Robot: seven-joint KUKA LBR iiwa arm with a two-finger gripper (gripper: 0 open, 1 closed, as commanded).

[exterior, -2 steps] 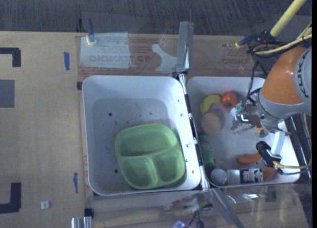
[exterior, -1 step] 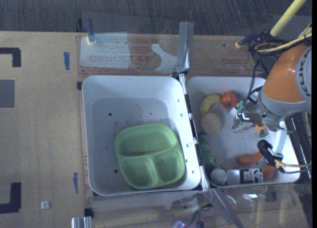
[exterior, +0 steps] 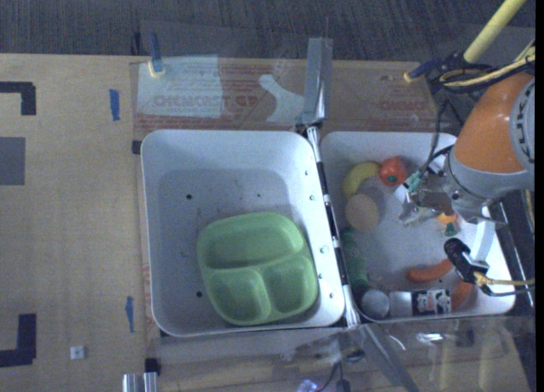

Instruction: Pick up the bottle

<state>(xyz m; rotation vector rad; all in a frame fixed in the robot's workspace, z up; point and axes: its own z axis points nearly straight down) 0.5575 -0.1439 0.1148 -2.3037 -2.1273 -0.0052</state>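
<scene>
A dark green bottle lies along the left wall of the right bin, its lower end near a grey round cap or ball. My gripper hangs over the middle of that bin, under the orange-banded wrist, to the right of the bottle and well apart from it. I see nothing held in the gripper.
Around the gripper in the right bin are a yellow fruit, an orange-red item, a tan ball, an orange carrot-like piece and a small printed box. A green divided plate lies in the left bin.
</scene>
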